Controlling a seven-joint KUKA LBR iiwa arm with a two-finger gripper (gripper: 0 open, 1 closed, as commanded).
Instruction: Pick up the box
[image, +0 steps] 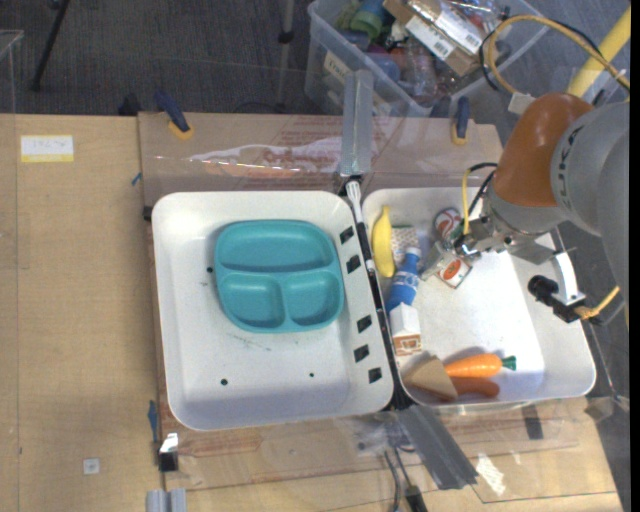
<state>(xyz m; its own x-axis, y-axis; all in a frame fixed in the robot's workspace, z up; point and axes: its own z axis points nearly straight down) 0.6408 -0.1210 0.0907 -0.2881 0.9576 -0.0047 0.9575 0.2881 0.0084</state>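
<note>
Reaching into the right bin (560, 350), the gripper (462, 243) hangs low at its far side, and whether it is open or closed cannot be told.

Just below the gripper and touching its tip lies the box (453, 271), small, white with a red-orange face, tilted on the bin floor. Left of the gripper sit a blue-and-white bottle (404, 291) and a banana (382, 241); a carrot (474, 365) lies well below it.
</note>
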